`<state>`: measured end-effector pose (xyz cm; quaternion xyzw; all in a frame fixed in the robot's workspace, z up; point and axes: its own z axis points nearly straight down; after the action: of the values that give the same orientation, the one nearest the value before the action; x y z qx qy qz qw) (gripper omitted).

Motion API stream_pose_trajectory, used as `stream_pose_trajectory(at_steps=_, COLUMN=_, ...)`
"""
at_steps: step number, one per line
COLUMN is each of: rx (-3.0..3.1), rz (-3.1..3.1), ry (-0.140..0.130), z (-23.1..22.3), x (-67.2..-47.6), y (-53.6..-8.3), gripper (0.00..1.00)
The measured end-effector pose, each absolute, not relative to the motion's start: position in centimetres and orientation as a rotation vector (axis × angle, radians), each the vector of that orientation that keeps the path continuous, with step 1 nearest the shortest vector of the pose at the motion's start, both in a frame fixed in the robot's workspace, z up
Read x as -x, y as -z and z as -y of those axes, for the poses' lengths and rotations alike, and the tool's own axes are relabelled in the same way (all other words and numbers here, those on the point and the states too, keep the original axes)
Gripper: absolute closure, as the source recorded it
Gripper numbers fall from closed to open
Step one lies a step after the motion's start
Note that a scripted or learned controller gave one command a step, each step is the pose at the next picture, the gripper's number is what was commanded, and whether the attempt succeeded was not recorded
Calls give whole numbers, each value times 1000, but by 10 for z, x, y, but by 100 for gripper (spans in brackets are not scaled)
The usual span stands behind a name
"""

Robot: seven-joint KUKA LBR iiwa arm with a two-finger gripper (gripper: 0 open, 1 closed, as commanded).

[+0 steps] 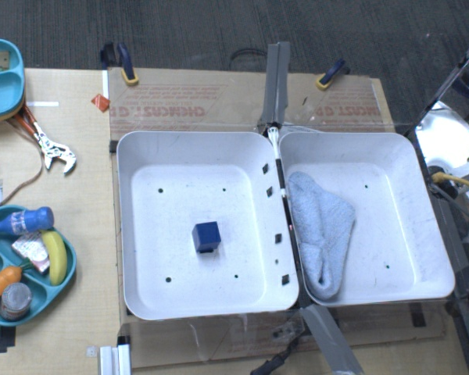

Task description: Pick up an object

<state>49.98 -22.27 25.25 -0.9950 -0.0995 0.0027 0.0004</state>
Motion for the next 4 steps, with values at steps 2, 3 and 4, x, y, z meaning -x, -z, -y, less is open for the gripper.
stream_pose_trajectory(at_steps=2, rx=3125, rz=321, ry=-10, z=43, x=-486, y=-237, gripper=0)
stream_pose_trajectory(at_steps=3, rx=3103, rz=492, ry=-8, z=108, x=-492, y=-246, gripper=0)
stream_pose_trajectory(at_steps=4, rx=3000, rz=923, ry=-9, z=135, x=-487, y=-240, gripper=0)
